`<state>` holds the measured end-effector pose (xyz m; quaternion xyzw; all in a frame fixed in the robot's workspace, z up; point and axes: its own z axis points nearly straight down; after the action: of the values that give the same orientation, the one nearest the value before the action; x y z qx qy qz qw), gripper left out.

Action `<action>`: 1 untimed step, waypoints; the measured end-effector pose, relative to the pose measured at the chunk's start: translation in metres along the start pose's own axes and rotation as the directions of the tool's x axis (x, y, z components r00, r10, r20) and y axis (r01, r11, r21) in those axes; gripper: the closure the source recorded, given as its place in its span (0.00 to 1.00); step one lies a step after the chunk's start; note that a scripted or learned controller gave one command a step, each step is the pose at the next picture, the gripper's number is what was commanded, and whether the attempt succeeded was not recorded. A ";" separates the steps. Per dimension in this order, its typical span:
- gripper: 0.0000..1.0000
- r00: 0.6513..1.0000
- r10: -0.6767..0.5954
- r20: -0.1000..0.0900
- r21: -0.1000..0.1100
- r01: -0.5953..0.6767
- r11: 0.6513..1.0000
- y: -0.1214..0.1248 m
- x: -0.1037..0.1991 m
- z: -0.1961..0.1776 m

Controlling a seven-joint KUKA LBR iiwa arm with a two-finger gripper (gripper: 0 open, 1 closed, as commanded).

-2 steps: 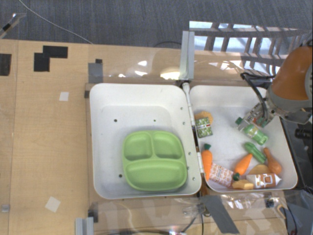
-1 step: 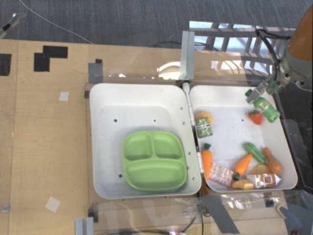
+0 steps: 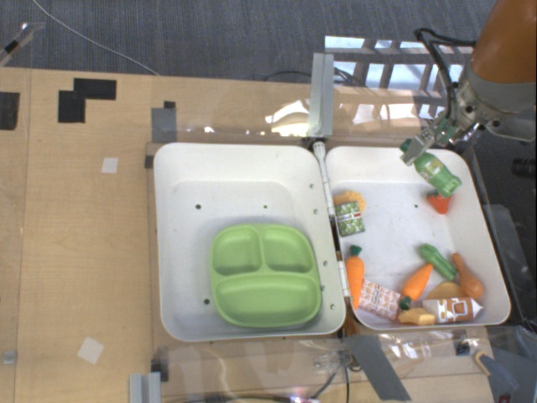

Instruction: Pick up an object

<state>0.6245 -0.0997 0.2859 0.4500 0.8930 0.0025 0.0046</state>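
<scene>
The gripper (image 3: 426, 147) pinches the green bottle (image 3: 438, 171) by 1 end only — it hangs tilted; a jolt could drop it into the right bin (image 3: 394, 204).

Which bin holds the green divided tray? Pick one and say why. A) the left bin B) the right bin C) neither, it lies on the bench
A: the green divided tray lies flat inside the left bin, while the right bin holds the carrots and small cartons.
</scene>
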 end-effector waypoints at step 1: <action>1.00 0.999 0.041 -0.003 0.002 -0.041 0.999 0.066 0.012 0.008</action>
<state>0.6703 -0.0505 0.2789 0.4682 0.8836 0.0025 0.0026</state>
